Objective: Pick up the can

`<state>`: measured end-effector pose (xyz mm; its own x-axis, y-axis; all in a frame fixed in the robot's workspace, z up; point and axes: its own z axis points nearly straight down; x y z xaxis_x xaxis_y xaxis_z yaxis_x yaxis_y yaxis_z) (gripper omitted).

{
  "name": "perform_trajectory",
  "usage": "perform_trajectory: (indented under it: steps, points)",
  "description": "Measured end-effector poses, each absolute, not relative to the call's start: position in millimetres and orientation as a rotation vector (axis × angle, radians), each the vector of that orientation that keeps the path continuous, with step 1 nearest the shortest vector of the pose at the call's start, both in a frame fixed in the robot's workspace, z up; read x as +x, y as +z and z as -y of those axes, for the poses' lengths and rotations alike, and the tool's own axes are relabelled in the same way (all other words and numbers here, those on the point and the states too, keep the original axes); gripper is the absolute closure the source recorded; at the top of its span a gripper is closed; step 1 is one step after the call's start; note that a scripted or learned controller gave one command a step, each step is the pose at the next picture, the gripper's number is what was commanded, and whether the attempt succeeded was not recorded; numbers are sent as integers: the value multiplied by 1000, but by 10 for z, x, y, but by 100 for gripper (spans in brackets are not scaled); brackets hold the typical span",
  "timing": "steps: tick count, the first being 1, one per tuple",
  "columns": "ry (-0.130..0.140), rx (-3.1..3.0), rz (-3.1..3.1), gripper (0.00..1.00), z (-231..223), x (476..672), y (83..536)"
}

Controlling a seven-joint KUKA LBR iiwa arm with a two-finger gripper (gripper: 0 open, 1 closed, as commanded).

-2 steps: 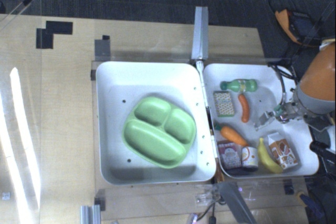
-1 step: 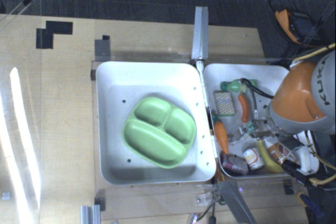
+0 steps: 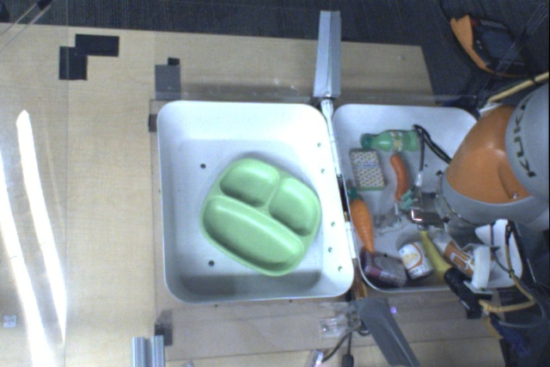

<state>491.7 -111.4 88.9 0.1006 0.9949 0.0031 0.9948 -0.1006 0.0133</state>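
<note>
Near edge: a grey bracket (image 3: 391, 338) pokes up from the bench's front, just below the seam between the two bins.
Left bin (image 3: 180, 185): holds one thing, a green divided plate (image 3: 262, 213) lying flat and slightly skewed.
Right bin (image 3: 447, 123): crowded. A green bottle (image 3: 388, 140) lies along the back, a speckled sponge (image 3: 367, 169) sits below it, an orange-red pepper (image 3: 400, 174) is beside that, and a carrot (image 3: 362, 222) runs along the divider wall.
Can (image 3: 414, 259): small, white-labelled, tipped on its side at the front of the right bin, with a dark pouch (image 3: 385, 272) just to its left and a yellow stick-like item (image 3: 432, 253) touching or nearly touching its right.
Arm (image 3: 494, 168): the orange band and grey wrist loom over the bin's right half, coming in from the right.
Gripper (image 3: 421, 215): low over the clutter, just behind the can; whether the claw is spread or pinched cannot be told, as the metal parts blur into the items below.
Risk, crowding: the can is hemmed in, so a descent could land on the yellow item or the pouch and grab the wrong thing.
Risk, rolling: lying on its side, the can may well roll or squirt out toward the front wall if pinched off-centre.
Risk, aim: the tool looks set a touch behind the can, so closing there would likely catch nothing.
</note>
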Motion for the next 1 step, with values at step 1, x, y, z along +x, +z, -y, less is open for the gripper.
perform_trajectory:
  steps: [1]
  points:
    - [12, 2396, -2015, 0, 1727, 5127, 887]
